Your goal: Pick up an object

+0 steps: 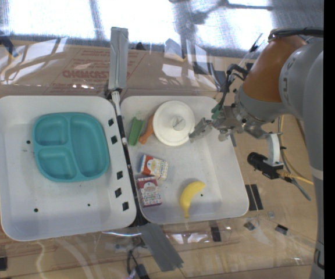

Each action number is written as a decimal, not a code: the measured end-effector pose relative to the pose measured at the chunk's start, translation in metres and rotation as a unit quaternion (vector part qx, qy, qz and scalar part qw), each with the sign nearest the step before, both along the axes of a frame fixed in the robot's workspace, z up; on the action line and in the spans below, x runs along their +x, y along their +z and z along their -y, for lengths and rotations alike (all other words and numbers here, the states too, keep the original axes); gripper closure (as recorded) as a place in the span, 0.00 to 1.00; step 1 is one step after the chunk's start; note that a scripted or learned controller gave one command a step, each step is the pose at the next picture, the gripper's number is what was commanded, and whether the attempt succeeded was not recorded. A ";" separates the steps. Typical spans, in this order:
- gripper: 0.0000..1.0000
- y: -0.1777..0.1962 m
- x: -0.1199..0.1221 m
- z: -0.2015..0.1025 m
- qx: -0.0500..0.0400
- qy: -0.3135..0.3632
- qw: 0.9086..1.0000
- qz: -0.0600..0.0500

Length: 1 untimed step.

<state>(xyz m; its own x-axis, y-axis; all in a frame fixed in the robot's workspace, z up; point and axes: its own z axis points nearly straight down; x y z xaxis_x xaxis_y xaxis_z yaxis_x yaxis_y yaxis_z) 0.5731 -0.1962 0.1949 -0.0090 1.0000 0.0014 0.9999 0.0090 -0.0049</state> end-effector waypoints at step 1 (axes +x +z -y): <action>0.00 -0.099 0.016 -0.082 0.000 0.001 1.000 -0.001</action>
